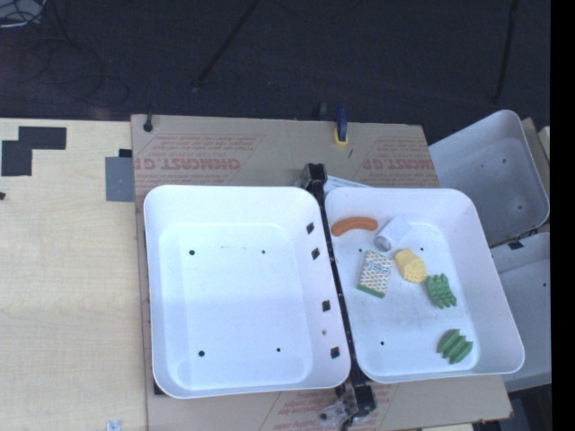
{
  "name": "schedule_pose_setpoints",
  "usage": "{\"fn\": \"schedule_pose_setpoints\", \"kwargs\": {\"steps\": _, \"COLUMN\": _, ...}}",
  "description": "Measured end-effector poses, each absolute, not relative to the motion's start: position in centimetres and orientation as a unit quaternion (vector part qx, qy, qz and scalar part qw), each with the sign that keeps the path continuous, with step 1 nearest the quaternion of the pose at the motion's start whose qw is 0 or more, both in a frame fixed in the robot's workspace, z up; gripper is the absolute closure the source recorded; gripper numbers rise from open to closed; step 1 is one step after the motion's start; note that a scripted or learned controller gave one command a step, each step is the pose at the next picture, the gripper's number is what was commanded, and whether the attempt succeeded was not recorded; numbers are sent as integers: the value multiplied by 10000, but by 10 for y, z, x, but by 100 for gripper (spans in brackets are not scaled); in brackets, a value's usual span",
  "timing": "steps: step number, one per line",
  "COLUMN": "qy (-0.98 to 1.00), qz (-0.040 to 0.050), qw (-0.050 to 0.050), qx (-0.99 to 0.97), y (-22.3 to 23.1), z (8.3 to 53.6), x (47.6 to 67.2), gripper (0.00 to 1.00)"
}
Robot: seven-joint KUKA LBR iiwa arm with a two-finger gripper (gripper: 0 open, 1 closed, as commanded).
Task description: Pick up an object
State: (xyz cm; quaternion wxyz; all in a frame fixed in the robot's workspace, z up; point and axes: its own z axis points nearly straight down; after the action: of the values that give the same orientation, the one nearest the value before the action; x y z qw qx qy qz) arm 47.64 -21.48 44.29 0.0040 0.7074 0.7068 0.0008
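Target orange sausage (354,225), upper part of right bin (490,250): lies apart, approach fr above. Jaw state: can't tell.

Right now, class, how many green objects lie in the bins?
2, both in the right bin: one green piece near its right wall, another green piece nearer its front corner.

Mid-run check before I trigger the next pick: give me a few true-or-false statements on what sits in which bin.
1. All the objects lie in the right bin. True.
2. The orange sausage-shaped piece lies near the divider. True.
3. The two green pieces touch each other. False: they lie apart.
4. The yellow piece sits in the left bin. False: it is in the right bin, beside the patterned block.
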Motion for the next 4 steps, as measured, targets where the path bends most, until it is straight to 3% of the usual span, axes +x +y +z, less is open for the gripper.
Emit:
{"fn": "schedule_pose_setpoints", "kwargs": {"steps": 1, "qy": 7071, "qz": -38, "qw": -95, "qx": 7070, "y": -170, "z": 275, "x": 474, "gripper": 100}}
{"fn": "schedule_pose_setpoints", "kwargs": {"steps": 2, "qy": 7068, "qz": 22, "qw": 61, "qx": 7074, "y": -190, "z": 409, "x": 477, "gripper": 100}}
{"fn": "schedule_pose_setpoints", "kwargs": {"steps": 3, "qy": 7066, "qz": 2, "qw": 23, "qx": 7076, "y": -215, "z": 452, "x": 476, "gripper": 100}}
{"fn": "schedule_pose_setpoints", "kwargs": {"steps": 4, "qy": 7075, "qz": -38, "qw": -92, "qx": 7066, "y": -179, "z": 288, "x": 474, "gripper": 100}}
